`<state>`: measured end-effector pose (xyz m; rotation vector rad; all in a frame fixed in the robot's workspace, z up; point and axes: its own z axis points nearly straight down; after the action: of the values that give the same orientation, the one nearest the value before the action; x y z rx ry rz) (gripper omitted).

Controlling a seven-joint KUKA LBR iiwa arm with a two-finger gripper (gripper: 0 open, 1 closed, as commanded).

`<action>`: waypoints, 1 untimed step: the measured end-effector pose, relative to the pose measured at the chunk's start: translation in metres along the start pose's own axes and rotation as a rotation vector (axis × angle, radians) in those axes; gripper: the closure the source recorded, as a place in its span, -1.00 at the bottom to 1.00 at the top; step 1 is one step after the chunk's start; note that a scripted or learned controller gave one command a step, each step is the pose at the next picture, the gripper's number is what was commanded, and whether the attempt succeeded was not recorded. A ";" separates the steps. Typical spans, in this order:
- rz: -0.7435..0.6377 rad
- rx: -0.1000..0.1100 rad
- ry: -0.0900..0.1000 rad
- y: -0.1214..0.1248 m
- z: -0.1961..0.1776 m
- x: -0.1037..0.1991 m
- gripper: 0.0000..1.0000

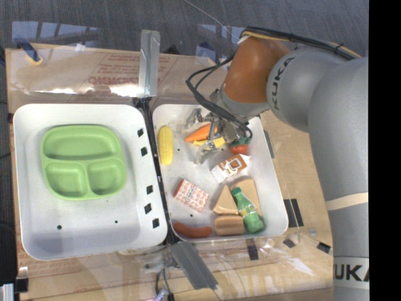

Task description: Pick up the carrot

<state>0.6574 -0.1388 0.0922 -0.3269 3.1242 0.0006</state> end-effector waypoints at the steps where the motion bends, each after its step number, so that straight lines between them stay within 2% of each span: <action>1: -0.007 0.003 -0.007 0.001 -0.014 -0.003 1.00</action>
<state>0.6602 -0.1371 0.1063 -0.3366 3.1157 -0.0025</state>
